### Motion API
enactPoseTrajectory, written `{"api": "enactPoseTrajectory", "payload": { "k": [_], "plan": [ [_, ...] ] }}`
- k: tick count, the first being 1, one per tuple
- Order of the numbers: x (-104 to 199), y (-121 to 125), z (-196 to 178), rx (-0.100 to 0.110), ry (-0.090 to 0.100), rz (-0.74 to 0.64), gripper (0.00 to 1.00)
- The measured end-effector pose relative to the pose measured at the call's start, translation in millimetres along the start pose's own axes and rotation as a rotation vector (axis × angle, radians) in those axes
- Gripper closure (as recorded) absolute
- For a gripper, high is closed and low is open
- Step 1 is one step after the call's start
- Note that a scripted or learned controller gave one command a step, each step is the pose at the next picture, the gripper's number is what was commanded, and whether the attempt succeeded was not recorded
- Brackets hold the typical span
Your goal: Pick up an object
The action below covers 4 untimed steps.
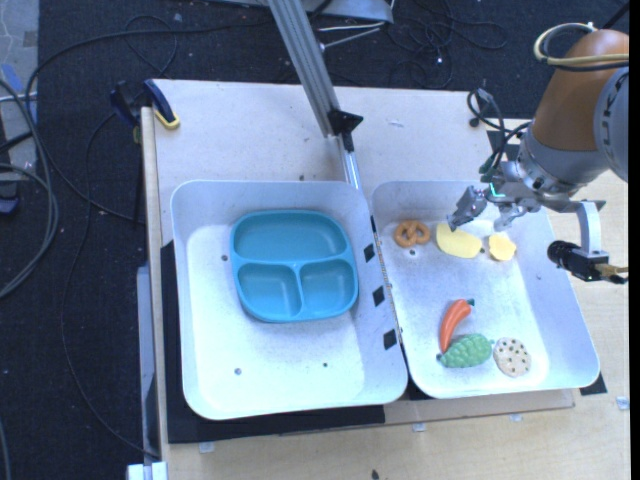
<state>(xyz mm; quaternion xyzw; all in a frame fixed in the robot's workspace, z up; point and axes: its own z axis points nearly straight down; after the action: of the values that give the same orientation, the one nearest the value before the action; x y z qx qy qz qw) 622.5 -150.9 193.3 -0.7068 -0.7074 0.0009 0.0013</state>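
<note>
Here, the end effector (484, 208) hung low over the right bin (560, 338), its fingers spread and gripping nothing, just above a yellow piece (459, 243). A pretzel (411, 233) lay beside it, a smaller yellow piece (502, 249) to the right. Nearer the front sat a carrot (454, 320), a green bunch (466, 351) and a cookie (512, 356). The left bin (200, 368) held a blue tray (295, 265).
</note>
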Motion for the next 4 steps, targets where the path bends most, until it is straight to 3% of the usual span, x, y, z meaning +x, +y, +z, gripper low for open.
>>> {"api": "enactPoseTrajectory", "payload": {
  "k": [1,3,4],
  "plan": [
    [0.1,0.9,-1.5,-0.004,-0.001,-0.001,0.00],
    [0.0,-9.2,103.0,-0.003,-0.002,0.001,0.00],
    [-0.4,-7.9,89.6,-0.008,-0.003,0.001,1.00]
  ]
}}
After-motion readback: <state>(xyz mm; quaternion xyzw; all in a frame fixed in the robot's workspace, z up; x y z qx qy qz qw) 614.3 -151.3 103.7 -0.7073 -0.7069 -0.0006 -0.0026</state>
